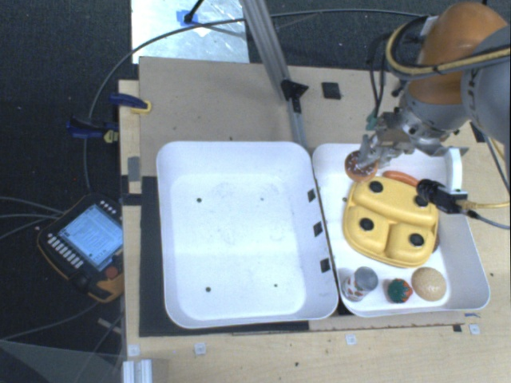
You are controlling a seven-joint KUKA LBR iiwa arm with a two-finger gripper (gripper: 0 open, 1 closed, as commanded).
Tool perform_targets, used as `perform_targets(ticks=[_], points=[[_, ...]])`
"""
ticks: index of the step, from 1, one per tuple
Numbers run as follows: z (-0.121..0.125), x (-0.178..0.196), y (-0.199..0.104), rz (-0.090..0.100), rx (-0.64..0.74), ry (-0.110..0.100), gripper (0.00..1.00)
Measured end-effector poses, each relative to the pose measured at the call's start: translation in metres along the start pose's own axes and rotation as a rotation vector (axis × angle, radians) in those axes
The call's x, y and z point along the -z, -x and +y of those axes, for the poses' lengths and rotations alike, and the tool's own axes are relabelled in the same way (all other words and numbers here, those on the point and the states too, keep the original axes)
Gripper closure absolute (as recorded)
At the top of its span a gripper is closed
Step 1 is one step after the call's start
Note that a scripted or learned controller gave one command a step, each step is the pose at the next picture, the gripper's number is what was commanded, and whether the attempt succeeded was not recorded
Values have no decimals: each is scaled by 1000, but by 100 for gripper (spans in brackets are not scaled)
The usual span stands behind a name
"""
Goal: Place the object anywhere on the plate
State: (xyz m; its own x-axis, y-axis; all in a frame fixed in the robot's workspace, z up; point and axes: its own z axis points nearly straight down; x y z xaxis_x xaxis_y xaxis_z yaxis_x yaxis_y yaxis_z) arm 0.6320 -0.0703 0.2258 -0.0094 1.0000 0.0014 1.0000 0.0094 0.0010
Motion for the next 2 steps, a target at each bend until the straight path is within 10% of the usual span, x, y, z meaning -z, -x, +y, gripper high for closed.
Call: perform_targets(ticks=[2], points=[[-9, -14, -101, 1, 1, -1, 100]])
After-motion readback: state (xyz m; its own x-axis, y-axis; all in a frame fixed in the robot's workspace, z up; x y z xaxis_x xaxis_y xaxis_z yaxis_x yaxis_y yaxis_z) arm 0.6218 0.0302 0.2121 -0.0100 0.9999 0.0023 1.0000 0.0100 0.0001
